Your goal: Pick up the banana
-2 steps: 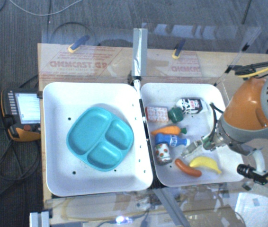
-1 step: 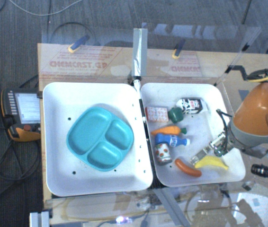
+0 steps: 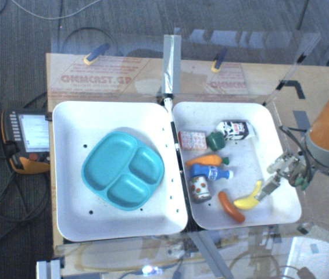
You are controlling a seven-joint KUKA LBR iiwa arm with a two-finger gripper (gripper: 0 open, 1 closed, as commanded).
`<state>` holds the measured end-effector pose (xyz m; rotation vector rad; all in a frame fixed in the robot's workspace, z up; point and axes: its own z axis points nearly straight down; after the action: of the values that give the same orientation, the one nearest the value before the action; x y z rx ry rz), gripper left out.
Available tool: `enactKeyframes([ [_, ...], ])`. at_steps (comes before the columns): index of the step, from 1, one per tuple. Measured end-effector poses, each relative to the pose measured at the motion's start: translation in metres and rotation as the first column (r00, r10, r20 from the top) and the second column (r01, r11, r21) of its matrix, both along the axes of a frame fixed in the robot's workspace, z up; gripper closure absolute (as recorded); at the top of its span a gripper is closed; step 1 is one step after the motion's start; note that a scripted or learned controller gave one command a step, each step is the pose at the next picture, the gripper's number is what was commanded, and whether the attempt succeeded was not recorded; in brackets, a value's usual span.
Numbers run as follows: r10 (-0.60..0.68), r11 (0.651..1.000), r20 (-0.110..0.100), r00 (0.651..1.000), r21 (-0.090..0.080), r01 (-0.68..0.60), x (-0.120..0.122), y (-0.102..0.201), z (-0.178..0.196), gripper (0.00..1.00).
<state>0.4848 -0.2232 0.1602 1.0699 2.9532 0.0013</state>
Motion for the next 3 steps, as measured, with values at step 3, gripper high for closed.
enactKeyframes([
  [3,0.445,0.895,0.014,0.895,-0.010,-0.445,0.084,0.001,-0.070,0.00],
])
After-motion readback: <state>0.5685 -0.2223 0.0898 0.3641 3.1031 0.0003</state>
